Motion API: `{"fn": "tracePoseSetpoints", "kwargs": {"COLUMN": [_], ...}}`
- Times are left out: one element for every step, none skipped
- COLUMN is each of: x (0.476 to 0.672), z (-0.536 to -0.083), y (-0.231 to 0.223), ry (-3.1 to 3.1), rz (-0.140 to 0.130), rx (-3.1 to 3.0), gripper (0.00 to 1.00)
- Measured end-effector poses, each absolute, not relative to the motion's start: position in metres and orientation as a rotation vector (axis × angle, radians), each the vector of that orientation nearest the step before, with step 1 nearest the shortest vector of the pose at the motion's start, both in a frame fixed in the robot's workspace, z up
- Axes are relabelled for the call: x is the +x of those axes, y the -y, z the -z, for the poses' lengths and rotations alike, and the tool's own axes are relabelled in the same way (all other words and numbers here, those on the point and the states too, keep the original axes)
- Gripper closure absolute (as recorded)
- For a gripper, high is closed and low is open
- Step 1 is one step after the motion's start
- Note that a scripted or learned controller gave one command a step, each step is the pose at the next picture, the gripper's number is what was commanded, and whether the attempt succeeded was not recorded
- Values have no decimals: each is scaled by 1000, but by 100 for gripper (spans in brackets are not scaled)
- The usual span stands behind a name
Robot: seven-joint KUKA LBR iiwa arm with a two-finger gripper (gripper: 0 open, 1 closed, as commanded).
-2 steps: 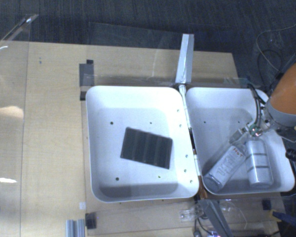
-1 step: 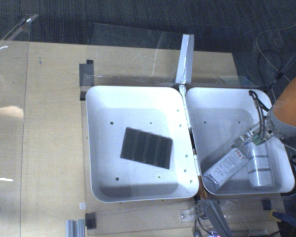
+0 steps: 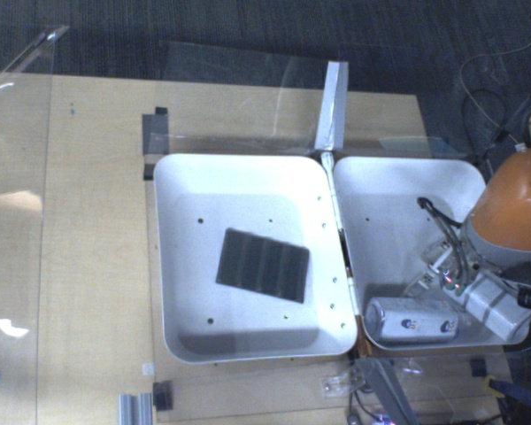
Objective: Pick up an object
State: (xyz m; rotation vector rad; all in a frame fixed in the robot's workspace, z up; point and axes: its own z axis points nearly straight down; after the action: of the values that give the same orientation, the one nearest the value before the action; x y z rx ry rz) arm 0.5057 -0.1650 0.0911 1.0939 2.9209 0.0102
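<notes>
A dark grey ribbed rectangular pad (image 3: 263, 265) lies flat in the middle of the left bin (image 3: 181, 193), turned slightly clockwise. My gripper (image 3: 398, 320) is low in the right bin (image 3: 380, 193), near its front left corner, lying almost level and pointing left. The orange band of the arm (image 3: 513, 209) and a bundle of cables (image 3: 447, 259) are above and to the right of it. Nothing can be seen held at its tip. The pad is well to the left of the gripper, across the wall between the bins.
The shared wall between the bins (image 3: 339, 237) runs just left of the gripper. A clear plastic sheet (image 3: 18, 202) covers the bench on the left. A grey upright bar (image 3: 333, 104) stands behind the bins, and loose cables (image 3: 500, 87) hang at the right.
</notes>
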Motion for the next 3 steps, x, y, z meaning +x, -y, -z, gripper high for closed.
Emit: {"fn": "tracePoseSetpoints", "kwargs": {"x": [581,652,602], "z": [-90,-88,-164], "y": [113,102,112], "ry": [-2947,-2842,-2809], "rz": [-9,-4,-5], "rx": [1046,1324,1389], "gripper": [0,0,0]}}
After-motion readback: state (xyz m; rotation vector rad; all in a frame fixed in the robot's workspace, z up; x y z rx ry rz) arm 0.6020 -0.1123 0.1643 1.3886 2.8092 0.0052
